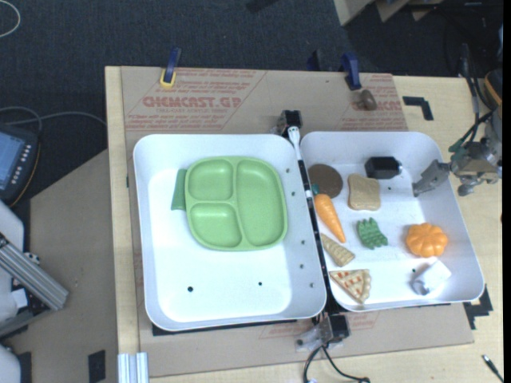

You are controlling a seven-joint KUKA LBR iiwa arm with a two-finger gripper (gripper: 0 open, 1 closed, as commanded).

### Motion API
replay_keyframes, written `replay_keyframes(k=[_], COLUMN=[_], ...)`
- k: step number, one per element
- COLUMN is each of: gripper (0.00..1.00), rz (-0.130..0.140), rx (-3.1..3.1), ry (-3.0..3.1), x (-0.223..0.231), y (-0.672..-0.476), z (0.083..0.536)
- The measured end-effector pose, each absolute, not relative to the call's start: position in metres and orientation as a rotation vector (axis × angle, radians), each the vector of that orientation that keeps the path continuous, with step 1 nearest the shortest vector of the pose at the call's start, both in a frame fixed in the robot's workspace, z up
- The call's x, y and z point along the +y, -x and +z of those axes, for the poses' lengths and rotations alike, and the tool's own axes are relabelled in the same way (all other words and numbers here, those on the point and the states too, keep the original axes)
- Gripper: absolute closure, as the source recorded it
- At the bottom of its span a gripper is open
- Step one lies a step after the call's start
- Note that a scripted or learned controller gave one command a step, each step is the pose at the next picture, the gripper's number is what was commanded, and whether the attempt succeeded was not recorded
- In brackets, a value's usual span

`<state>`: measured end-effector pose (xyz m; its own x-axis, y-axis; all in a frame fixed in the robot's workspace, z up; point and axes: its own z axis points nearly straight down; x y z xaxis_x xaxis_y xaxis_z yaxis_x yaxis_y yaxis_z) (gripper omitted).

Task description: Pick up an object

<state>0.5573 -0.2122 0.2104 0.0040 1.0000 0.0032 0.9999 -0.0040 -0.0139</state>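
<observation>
A grab from here could slip off the rounded orange pumpkin [425,239] or snag the right bin's [467,250] rim, since the toys lie crowded near one another. The hand [435,177] hangs at that bin's far right edge, reaching in from the right; whether it is wide or narrow cannot be told. The black block [382,167] lies just left.

Open floor around green tray [236,202]
</observation>
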Motion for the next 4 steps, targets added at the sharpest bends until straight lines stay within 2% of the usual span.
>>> replay_keyframes(k=[1,3,4], gripper=[0.00,0.00,0.00], rz=[0.000,0.005,-0.006], rx=[-2.222,-2.216,-2.220], ry=[2.222,2.217,2.211], x=[-0.212,-0.219,-0.215], y=[-0.560,-0.551,-0.552], z=[0.219,0.114,0.084])
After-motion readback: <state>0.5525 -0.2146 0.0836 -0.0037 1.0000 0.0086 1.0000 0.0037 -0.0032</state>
